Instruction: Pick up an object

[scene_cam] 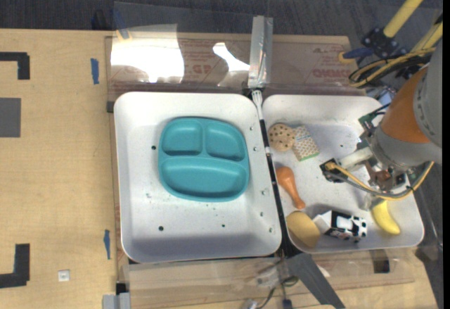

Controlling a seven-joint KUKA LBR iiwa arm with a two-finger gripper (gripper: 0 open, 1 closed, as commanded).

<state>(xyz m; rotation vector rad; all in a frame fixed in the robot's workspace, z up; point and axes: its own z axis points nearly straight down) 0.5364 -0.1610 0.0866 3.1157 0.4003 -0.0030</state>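
Note:
The right bin holds several small objects. A speckled cookie and a pale checkered block lie near its far left. An orange carrot-like piece and a tan rounded piece lie along its left wall. A black-and-white toy sits at the near edge, with a yellow banana to its right. My gripper hangs low on the right side of this bin, just above and behind the banana. Nothing shows held in it.
The left bin bears a teal divided plate. A clear sheet and a metal strip stand behind the bins. Yellow cables run at the far right. The arm's orange band overhangs the right bin's rim.

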